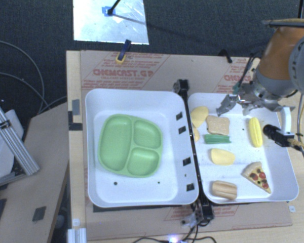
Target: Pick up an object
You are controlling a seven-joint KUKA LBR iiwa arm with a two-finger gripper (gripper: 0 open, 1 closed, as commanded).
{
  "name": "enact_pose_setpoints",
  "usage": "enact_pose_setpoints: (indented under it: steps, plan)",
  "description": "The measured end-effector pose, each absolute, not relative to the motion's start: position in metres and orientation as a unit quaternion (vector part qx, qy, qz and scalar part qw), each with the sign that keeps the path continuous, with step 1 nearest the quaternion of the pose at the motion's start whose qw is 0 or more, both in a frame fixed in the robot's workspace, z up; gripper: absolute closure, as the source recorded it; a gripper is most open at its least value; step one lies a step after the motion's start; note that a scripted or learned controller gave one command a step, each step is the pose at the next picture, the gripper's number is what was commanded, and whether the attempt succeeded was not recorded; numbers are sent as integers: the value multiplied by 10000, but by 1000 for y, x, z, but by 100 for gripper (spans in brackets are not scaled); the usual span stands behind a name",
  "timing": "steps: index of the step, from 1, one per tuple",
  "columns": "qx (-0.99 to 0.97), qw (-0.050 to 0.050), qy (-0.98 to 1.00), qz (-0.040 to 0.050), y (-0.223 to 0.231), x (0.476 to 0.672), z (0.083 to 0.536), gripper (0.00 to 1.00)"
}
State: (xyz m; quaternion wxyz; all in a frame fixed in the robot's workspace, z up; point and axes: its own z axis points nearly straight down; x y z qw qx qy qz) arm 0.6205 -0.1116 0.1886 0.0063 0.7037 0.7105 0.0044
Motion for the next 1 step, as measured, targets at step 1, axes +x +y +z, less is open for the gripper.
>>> enact_pose_setpoints:
  steps: [1]
  plan:
    - [7072, -20, 7070, -10, -118, 567, 127, 0]
